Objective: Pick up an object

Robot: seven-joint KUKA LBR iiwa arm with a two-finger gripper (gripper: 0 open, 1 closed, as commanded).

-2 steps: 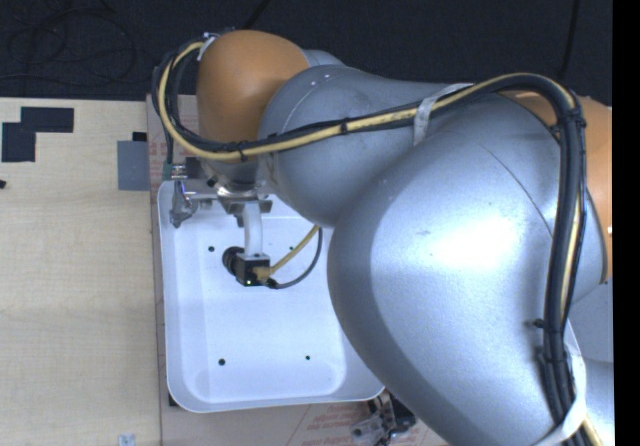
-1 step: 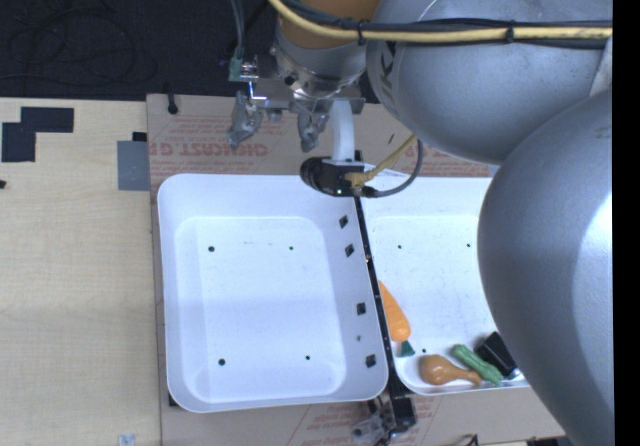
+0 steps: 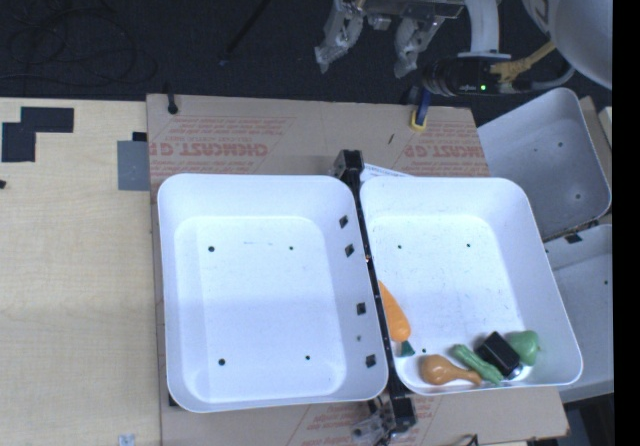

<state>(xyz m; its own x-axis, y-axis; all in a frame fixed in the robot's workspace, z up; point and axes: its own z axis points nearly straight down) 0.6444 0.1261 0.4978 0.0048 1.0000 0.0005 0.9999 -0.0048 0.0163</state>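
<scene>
My gripper [image 3: 375,42] hangs high at the top of the camera view, above the bench's back edge and far from both bins. Its two fingers are spread apart with nothing between them. In the right bin [image 3: 540,234], near its front edge, lie an orange carrot-shaped piece [image 3: 393,312] against the left wall, a tan pear-shaped piece [image 3: 445,370], a green piece [image 3: 523,344] and a small black block [image 3: 497,352] resting on a green strip.
The left bin [image 3: 170,264] sits beside the right one, with a black clip divider [image 3: 352,184] between them. Both rest on a cardboard sheet [image 3: 250,134]. A grey metal plate [image 3: 555,154] stands at the right. Cables lie on the dark floor behind.
</scene>
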